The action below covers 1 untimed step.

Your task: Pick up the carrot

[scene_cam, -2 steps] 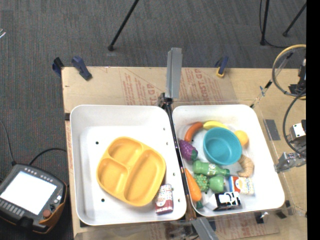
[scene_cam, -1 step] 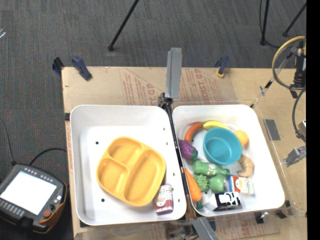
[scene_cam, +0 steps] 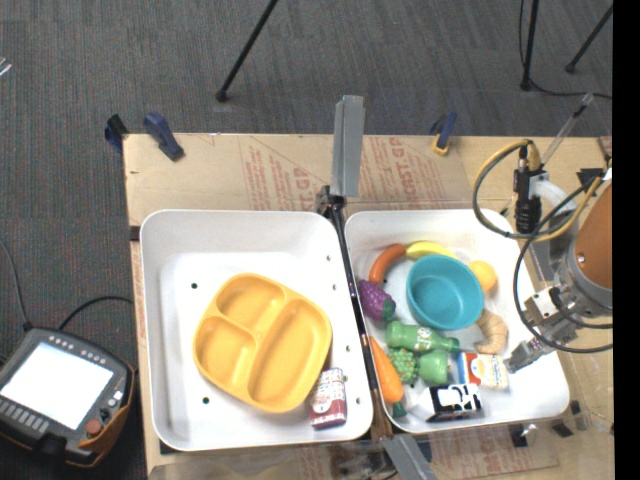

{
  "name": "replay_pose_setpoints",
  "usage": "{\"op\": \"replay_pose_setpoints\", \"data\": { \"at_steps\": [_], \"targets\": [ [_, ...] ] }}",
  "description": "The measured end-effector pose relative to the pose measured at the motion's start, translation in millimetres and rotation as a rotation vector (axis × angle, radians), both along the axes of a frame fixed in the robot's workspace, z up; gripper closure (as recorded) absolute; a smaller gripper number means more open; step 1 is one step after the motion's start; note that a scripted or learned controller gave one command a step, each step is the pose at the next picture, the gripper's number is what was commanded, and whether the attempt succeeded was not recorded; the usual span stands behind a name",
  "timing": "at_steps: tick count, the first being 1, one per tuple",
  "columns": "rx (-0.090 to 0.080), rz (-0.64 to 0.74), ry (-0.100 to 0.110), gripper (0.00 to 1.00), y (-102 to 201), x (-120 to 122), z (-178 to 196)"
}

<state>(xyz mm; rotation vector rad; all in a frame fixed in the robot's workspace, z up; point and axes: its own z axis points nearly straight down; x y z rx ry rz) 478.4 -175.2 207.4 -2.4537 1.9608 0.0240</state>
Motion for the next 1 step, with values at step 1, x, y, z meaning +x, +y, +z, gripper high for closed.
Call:
{"op": "replay_pose_setpoints", "data": {
  "at_steps": [1],
  "targets": [
    [-0.010,0.081,-0.020,1.00,-28.7,-0.6,152.4]
  ]
}}
